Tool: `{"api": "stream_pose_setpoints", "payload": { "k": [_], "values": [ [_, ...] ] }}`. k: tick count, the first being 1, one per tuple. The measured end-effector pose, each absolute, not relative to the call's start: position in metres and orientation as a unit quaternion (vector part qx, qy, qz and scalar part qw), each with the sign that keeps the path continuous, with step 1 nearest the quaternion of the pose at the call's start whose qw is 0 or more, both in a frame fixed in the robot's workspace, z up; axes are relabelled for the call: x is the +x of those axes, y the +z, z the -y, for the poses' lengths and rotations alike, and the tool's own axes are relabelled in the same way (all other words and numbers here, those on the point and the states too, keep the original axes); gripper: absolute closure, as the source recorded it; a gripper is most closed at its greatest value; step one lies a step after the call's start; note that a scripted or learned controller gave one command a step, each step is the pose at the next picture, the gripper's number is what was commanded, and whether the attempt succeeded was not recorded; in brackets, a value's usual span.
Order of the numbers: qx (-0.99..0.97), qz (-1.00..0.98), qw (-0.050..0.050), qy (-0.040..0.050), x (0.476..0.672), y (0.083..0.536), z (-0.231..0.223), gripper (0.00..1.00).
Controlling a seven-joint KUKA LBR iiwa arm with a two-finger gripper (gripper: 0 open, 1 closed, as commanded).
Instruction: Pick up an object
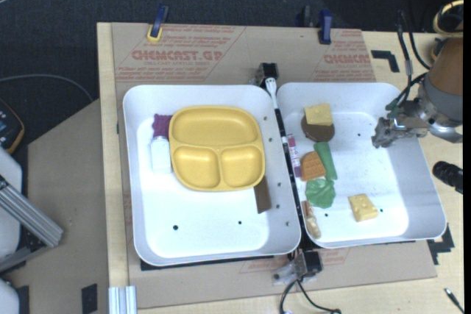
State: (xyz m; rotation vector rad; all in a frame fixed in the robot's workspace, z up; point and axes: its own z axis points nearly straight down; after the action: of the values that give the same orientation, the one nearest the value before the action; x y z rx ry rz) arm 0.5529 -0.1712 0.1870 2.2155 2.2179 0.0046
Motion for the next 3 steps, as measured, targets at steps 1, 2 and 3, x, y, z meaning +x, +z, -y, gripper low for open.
{"api": "stream_pose_setpoints", "payload": {
  "k": [1,2,3],
  "values": [
    [0.707,-0.708,0.003,0.0014,0.554,0.228,0.171,1.0],
    [0.705,-0.709,0.003,0.0017,0.591,0.237,0.133,1.0],
    [0.705,-0.709,0.002,0.0015,0.615,0.232,0.094,1.0]
  ]
}}
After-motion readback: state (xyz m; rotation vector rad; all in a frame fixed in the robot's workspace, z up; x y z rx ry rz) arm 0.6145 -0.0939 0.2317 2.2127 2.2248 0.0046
